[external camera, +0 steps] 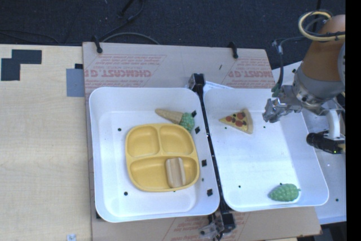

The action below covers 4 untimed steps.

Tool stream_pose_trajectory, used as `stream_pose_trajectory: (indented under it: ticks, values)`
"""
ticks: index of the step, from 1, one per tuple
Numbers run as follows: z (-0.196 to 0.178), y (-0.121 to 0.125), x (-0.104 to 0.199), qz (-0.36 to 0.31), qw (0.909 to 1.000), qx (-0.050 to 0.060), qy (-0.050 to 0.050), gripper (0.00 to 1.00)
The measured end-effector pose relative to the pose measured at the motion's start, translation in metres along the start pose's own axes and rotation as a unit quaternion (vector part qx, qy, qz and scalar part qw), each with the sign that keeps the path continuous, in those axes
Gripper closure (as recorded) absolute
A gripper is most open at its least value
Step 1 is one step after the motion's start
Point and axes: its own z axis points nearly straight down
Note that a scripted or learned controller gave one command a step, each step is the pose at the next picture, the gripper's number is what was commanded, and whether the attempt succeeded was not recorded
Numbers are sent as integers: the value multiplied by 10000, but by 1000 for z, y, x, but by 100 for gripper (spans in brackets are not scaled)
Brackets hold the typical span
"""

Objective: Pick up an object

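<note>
A toy pizza slice (238, 121) lies in the right bin (265, 200), near its far left part. A green bumpy toy (284, 193) rests by that bin's near right corner. My gripper (271, 112) hangs over the right bin's far right area, just right of the pizza slice, with nothing seen between its fingers. In the left bin (107, 178) sits a yellow divided plate (161, 156) with a tan hot-dog toy (175, 171) in its near compartment. An ice-cream cone toy with a green top (176, 117) lies just behind the plate.
A black divider rail (207, 144) runs between the two bins. A cardboard sheet (163, 68) lies under both bins. A pale wooden bench top (39, 149) stretches to the left.
</note>
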Motion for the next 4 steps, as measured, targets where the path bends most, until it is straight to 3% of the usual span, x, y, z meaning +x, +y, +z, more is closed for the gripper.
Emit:
stream_pose_trajectory:
  ticks: [2, 4]
  values:
    - [-108, 7, 5, -24, 10000, -18, -4, 100]
    - [-103, 11, 106, -31, 10000, 24, 8, 100]
